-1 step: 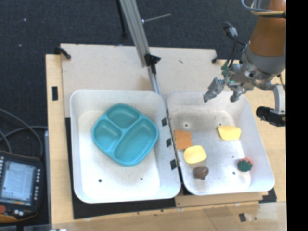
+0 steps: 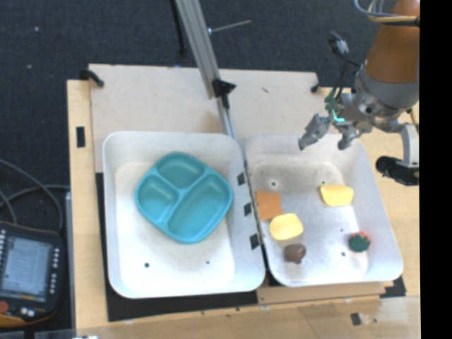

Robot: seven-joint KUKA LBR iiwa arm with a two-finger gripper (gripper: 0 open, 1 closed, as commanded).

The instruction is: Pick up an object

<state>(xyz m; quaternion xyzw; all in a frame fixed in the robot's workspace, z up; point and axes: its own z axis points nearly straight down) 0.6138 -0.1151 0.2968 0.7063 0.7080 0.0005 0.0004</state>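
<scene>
Hovering over the right bin (image 2: 381, 189)'s far edge, gripper (image 2: 326, 134) has fingers spread w/ nothing between them, so no pick yet: yellow block (image 2: 337, 194) sits nearest, apparently untouched, w/ approach, descent, grasp & lift left.

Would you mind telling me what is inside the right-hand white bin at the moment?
The right bin holds two yellow pieces, an orange square, a brown lump and a small green-and-red item. Its far corner lies under the tool, so that part is hidden.
</scene>
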